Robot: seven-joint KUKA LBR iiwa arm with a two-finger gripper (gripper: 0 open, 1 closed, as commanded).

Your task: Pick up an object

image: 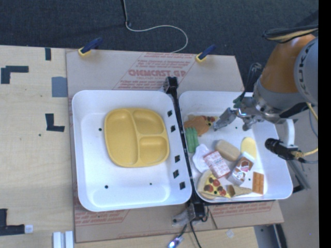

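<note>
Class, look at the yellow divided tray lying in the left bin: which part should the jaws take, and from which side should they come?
Grip the yellow divided tray by its raised outer rim, probably the right-hand edge nearest the arm, coming down from above. It lies flat in the left bin with open floor all round, so only the thin rim gives the jaws two opposing faces; the broad body looks too wide to span.

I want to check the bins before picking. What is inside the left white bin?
The left bin holds one yellow divided tray, lying flat with three compartments that hold nothing. The tray hides the bin floor beneath it.
</note>
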